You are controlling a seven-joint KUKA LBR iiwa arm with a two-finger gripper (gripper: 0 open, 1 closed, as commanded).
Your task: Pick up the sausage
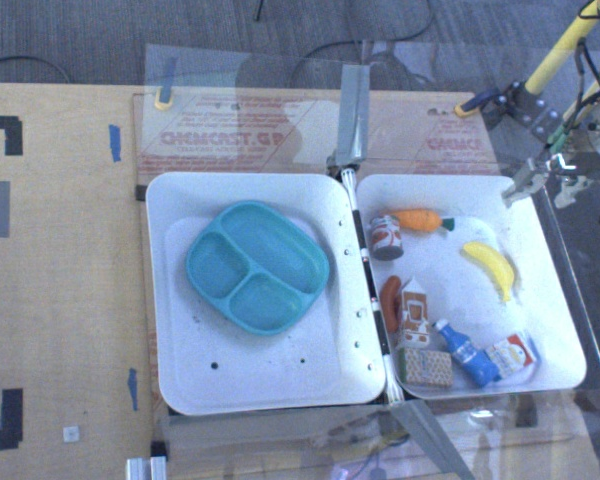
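Sausage [390, 302] lies in the right bin [565, 298], hard against its left wall, stretched lengthwise along that wall. We see it as a reddish-brown link with a small carton [414, 314] touching its right side. Just above it stands a small can [384, 237], and beside the can a carrot [420, 220] lies crosswise. Below the carton sits a flat greenish packet [427, 367], and next to that a blue bottle [464, 354] lies tilted, its cap pointing toward the carton. A red-and-white pouch [512, 356] rests near the bottle at the bin's lower right. A banana [492, 267] lies apart from these, toward the bin's right side. In the left bin [170, 358] a teal divided plate [257, 266] sits with three compartments. Both bins rest on the wooden table [60, 268]. The jaws [536, 176] hang at the upper right corner of the right bin, well apart from the sausage; we cannot tell how far open they stand, and nothing shows between them.
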